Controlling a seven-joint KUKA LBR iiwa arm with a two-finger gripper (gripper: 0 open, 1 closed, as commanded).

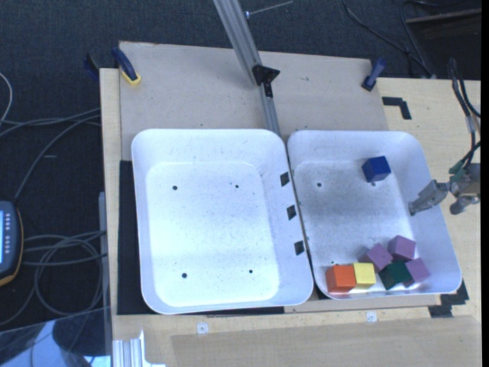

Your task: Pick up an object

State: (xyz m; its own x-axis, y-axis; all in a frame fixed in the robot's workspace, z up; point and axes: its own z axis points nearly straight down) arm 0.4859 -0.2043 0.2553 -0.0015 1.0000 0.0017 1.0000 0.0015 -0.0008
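Right-hand shallow white plastic bin (pixel 428 176) on the wooden worktop (pixel 191 90): a blue cube (pixel 375 168) lies near its far wall, apart from a near-corner cluster of orange (pixel 341 277), yellow (pixel 364 274), green (pixel 395 274) and purple blocks (pixel 402 247). The grey end effector (pixel 425 198) sits at the bin's right rim, finger state indeterminable.

1. No readable text, labels, brands or numbers anywhere.
2. Device (pixel 8 239) at the left edge has a bluish panel, too small and blurred to read.
3. Black marks on the surface (pixel 229 90), near the far right corner (pixel 397 107) and the near right corner (pixel 452 303), are plain angle shapes, not letters.
4. Blocks in the right bin (pixel 428 167) carry no print that can be made out.
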